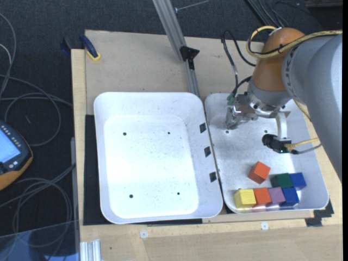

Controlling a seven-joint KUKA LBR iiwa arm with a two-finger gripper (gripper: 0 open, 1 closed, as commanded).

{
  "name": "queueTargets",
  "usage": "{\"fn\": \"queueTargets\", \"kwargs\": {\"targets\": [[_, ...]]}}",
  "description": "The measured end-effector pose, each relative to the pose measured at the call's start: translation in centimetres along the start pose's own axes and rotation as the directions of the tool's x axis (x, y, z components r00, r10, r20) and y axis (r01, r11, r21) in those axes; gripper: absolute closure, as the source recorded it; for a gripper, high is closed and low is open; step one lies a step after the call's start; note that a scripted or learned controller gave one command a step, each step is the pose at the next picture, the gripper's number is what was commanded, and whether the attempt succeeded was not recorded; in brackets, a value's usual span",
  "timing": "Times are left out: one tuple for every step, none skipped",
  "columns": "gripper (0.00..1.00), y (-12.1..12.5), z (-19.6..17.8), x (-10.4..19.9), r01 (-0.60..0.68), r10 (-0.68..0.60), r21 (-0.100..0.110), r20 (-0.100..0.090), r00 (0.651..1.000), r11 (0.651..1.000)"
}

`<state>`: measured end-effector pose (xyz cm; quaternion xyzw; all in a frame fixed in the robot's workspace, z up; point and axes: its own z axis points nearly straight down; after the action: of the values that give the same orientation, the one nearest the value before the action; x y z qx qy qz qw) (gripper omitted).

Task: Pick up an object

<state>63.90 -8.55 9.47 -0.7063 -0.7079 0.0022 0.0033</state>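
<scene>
Hovering over the right bin (304,129), your gripper (235,118) hung near the bin's upper left, toward ten o'clock from the blocks; whether the claw was open or shut could not be told, and no block showed in it. The orange block (260,171) lay alone, with yellow (245,198), purple (276,194), green (282,180) and blue (297,179) blocks clustered at the bin's near edge. You appeared to be at the approach step: next, travel toward five o'clock and descend squarely over one block.
</scene>
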Motion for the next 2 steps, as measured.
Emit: {"fn": "queueTargets", "kwargs": {"targets": [[1.0, -2.1, -13.8, -3.8, -0.004, 0.004, -0.017, 0.004, 1.0, 1.0], [1.0, -0.8, -16.6, -0.8, 0.002, -0.002, -0.014, 0.001, 1.0, 1.0]]}}
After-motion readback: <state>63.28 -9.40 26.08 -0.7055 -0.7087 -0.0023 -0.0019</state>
